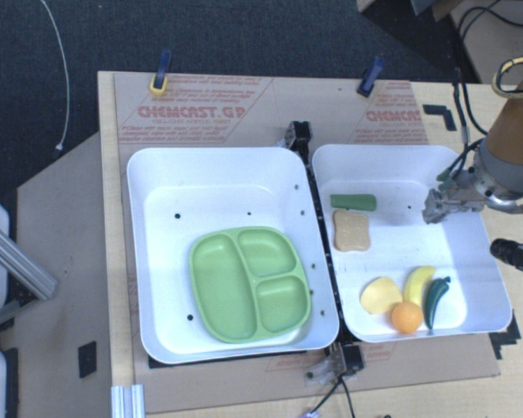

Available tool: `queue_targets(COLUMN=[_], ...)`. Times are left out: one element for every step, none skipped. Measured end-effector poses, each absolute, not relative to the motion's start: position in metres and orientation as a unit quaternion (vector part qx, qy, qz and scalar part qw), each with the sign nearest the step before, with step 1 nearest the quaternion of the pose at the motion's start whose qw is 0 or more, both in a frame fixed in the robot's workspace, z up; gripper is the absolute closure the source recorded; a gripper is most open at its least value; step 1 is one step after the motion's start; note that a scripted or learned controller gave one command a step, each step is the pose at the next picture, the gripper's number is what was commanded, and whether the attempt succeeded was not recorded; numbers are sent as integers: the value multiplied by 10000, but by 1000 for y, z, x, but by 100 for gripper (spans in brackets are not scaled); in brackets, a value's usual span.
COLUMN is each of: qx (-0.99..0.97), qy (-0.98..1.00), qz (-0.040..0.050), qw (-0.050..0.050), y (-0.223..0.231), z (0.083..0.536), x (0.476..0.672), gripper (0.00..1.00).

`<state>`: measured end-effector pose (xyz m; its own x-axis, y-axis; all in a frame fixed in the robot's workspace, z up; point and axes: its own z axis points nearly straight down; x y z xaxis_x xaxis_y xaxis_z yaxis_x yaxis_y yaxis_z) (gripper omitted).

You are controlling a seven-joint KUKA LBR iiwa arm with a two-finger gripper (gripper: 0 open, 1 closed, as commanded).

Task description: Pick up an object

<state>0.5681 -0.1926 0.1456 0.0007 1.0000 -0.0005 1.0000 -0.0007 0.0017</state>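
Dark carpet surrounds a bench (122, 233) covered with brown printed paper, on which two shallow white bins sit side by side. Left bin (157, 190): contains one green divided plate (248, 281) with three compartments, lying flat toward the near side. Right bin (471, 242): contains six items. A green rectangular block (353, 202) lies near the far left corner; just beside it, on the near side, lies a tan slice of bread (351, 230). Toward the near edge I note a cluster: a pale yellow rounded piece (380, 294), a banana (417, 285), an orange ball (407, 318) and a dark green pepper (436, 300), all touching or nearly touching one another.

My gripper (443, 205) is over the right bin's far right area, well apart from every item. Whether its fingers are apart or together, I cannot tell; nothing is seen between them. My arm enters from the right, its orange band (512, 133) above the wrist.

Two clamps, one yellow (159, 78) and one blue (370, 77), sit on the bench's far edge.
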Motion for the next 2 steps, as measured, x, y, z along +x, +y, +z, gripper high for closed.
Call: queue_targets(qx=[7068,7065], qy=[7074,7077], qz=[10,14], qw=[22,33], y=[-189,-186], z=[190,234], x=[566,568], gripper=[100,100])
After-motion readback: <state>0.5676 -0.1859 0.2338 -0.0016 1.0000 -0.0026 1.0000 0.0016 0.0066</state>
